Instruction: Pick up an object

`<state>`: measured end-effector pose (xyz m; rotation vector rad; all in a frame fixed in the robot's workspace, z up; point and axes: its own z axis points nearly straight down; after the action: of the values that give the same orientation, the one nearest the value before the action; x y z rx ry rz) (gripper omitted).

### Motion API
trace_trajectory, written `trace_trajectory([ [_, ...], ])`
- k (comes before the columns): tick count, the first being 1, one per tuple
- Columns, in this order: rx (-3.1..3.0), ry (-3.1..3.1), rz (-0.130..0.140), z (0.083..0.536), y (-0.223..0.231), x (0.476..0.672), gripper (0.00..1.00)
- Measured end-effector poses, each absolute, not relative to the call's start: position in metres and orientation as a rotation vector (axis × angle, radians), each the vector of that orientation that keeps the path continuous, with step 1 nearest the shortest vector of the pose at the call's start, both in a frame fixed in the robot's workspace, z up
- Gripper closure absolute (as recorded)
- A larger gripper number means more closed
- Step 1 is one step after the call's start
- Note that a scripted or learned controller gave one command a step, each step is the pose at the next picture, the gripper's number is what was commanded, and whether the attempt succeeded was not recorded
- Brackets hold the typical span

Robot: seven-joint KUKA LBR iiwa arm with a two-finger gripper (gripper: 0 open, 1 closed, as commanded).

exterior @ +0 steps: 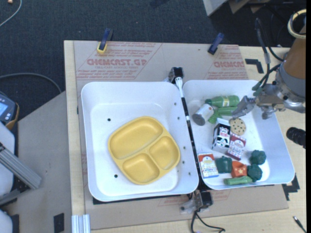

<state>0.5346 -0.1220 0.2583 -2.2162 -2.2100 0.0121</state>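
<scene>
Green bottle lies on its side near the right bin's far wall, long axis running left-right, cap end pointing right. Gripper hovers just beside it; grip state unclear.

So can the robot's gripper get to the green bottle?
Probably yes. The gripper hangs over the right bin, just right of the green bottle, which lies near the bin's far edge with nothing on top. The grey cup lies close beside it.
</scene>
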Motion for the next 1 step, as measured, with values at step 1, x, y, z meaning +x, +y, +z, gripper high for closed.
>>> trace_trajectory([
  [1,-2.22,-2.22,0.001,0.2644,-0.122,0.5367,0.0],
])
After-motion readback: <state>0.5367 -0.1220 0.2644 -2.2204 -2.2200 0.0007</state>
